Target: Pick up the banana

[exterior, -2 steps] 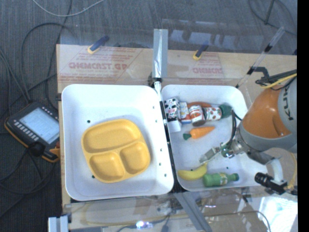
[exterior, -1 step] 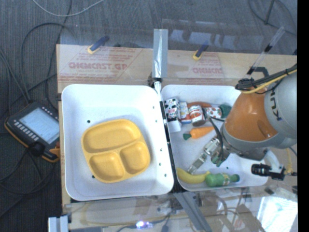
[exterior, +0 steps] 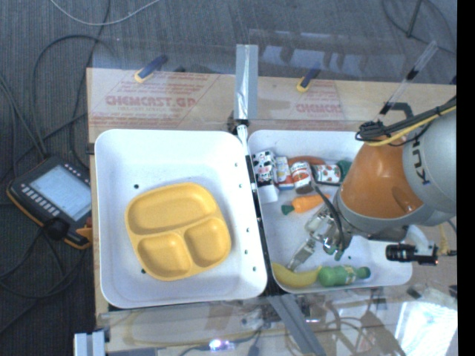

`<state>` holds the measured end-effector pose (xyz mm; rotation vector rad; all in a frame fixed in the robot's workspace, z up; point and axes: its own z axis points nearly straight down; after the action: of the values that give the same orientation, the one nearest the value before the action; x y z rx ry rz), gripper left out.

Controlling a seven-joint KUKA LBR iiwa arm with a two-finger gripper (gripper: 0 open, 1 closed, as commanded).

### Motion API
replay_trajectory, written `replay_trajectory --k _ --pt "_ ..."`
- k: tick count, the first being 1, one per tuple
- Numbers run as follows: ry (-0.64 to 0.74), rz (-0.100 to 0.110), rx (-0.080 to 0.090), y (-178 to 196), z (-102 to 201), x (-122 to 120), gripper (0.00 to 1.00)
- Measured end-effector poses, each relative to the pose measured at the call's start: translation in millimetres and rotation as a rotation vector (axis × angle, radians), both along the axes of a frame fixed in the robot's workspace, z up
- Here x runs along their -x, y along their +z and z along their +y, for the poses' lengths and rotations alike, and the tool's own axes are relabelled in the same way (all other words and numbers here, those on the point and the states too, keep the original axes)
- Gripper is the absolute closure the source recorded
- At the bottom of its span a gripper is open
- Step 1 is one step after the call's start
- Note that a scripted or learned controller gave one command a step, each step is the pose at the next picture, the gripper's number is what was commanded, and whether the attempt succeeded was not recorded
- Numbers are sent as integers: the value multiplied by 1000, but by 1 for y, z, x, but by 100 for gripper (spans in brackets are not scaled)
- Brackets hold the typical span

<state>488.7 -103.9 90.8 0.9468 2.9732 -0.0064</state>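
Observation:
The yellow banana (exterior: 292,275) lies along the near wall of the right bin (exterior: 386,280), in its near left corner. The gripper (exterior: 319,254) hangs just above and slightly right of the banana, below the arm's orange band. Its fingers (exterior: 301,257) are spread open with nothing between them. The left fingertip points down toward the banana's middle, a short gap away from it.
A green bottle (exterior: 343,274) lies right of the banana, almost touching its end. A carrot (exterior: 306,204), small cans (exterior: 300,173), a cow-patterned carton (exterior: 262,165) and a white bottle (exterior: 269,193) crowd the right bin's far side. A yellow divided plate (exterior: 178,230) sits in the left bin (exterior: 111,199).

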Motion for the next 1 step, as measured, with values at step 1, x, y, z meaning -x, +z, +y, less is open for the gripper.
replay_trajectory --k 1 --pt "162 21 -7 28 -3 5 0"
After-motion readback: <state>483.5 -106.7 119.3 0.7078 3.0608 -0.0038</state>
